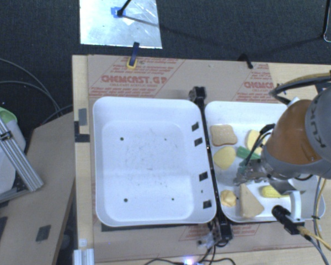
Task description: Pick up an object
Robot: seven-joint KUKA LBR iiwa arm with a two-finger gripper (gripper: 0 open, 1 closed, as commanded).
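The right bin (237,110) holds several toy foods. A tan bread slice (223,134) lies at its upper left, with a round yellow piece (225,158) below it. A green piece (244,153) and a pale yellow piece (253,138) lie beside the arm. Near the front wall are a small yellow lump (228,197), a beige wedge (250,203) and a yellow corn-like piece (271,191). My gripper (245,174) hangs low over the bin's middle, just above the beige wedge and right of the round yellow piece. The orange-banded wrist (291,139) hides the bin's right part.
The left bin (149,164) sits beside the right one, with a black clip strip (201,148) along the shared wall. A cardboard sheet (165,76) lies under both bins. Cables (311,233) trail at the front right.
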